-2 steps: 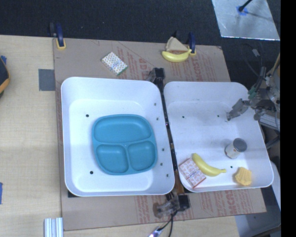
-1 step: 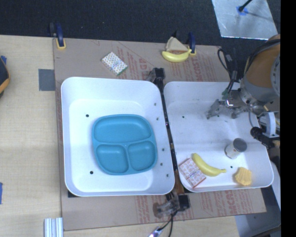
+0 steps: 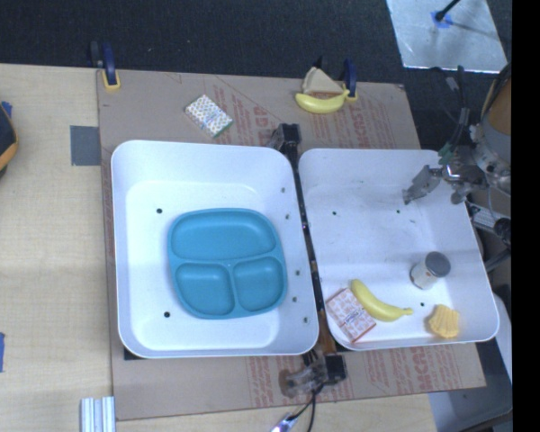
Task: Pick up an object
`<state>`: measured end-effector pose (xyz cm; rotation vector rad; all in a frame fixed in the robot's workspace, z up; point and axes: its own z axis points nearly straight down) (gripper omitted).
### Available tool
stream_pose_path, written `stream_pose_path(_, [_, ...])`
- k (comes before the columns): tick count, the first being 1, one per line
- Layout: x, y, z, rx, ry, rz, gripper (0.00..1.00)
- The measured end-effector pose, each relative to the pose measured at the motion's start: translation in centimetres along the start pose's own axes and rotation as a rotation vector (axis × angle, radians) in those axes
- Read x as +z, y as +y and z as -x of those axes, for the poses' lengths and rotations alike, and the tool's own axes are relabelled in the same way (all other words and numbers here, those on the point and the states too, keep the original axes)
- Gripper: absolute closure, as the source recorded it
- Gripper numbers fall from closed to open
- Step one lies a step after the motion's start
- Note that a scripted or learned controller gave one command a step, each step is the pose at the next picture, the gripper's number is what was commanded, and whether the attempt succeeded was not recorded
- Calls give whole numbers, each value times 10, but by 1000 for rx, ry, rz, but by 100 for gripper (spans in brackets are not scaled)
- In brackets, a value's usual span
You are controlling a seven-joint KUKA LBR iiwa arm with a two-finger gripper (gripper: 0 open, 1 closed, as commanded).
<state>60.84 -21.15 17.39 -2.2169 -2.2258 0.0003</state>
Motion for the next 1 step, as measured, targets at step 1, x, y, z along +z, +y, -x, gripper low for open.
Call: stream_pose_path(1, [-74, -22, 0, 2, 0, -1, 0])
